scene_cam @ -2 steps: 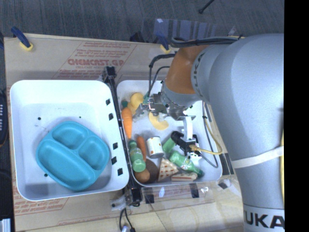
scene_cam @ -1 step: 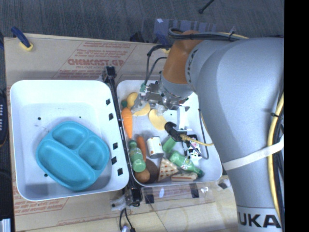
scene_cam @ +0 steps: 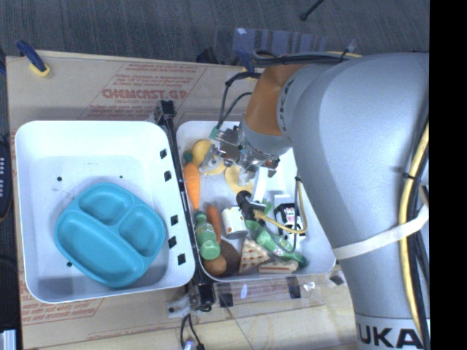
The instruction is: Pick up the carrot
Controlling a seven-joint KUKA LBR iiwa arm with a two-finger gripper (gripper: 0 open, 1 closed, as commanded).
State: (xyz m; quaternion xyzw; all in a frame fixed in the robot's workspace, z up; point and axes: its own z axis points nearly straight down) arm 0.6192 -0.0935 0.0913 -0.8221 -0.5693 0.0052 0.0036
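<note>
One fixed camera above our bench (scene_cam: 109, 86), looking down at a slant, both white bins (scene_cam: 44, 133) in our frame, arm (scene_cam: 350, 159) entering from our right, close and large.

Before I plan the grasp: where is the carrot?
The carrot lies in the right bin, along its left wall, just below the yellow fruit and above the green bottle.

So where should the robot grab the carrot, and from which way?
Probably around the middle of the carrot, coming straight down from above. It lies flat and long beside the right bin's left wall, so the fingers should close across its narrow width. The wall crowds one side and a green bottle sits by its lower end, so the middle looks freest. The gripper hovers nearby.
</note>
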